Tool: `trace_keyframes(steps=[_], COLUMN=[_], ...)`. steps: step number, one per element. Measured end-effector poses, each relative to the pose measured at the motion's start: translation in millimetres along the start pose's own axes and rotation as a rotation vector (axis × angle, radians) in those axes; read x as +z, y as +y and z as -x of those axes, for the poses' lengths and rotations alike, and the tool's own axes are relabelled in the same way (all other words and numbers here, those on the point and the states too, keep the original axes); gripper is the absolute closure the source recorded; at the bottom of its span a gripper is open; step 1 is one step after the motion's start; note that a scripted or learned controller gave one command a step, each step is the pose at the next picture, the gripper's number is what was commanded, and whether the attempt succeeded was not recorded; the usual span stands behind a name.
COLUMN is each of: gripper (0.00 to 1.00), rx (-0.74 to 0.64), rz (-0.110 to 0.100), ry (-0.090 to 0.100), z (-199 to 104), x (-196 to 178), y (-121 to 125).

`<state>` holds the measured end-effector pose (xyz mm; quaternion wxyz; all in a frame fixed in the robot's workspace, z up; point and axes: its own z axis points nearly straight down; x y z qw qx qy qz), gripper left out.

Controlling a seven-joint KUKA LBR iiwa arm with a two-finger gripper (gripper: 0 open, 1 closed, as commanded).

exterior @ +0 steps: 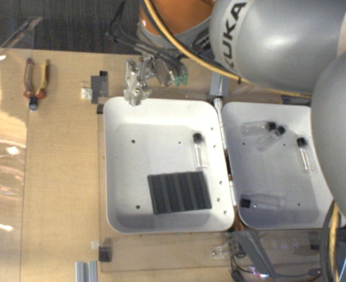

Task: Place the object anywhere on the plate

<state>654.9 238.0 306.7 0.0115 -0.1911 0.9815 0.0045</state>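
Tube [200, 151] and plate [178, 192] are not together yet, so count the task as barely begun.

Start at the bottom of your frame. The dark ribbed plate lies flat in the lower middle of the left bin [111, 175], with nothing on it. Just past the plate's upper right corner lies the clear tube with a black cap. It runs up and down the frame close to the bin's right wall, and it rests on the white floor rather than on the ribs. I take this one as the likely object because it shares the bin with the plate.

To the right, the second bin [284, 175] holds more tubes. One [261, 202] is low in it, and several lie higher, near the top of that bin.

Farthest up, the claw [138, 86] hangs over the upper left corner of the left bin, well apart from the tube. I cannot tell whether it is wide or narrow, because it is a tangle of metal against the bench. No tube shows in it.

You have the whole job left: reach the tube, grip it, lift it and set it on the plate. Pliers [35, 82] lie at the upper left of the frame and play no part.
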Motion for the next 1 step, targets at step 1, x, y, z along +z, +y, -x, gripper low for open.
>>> trace_keyframes(steps=[1], gripper=[1.0], rx=[-0.625], rz=[0.003], ry=[0.013], z=[12.2], x=[15.0], y=[-6.9])
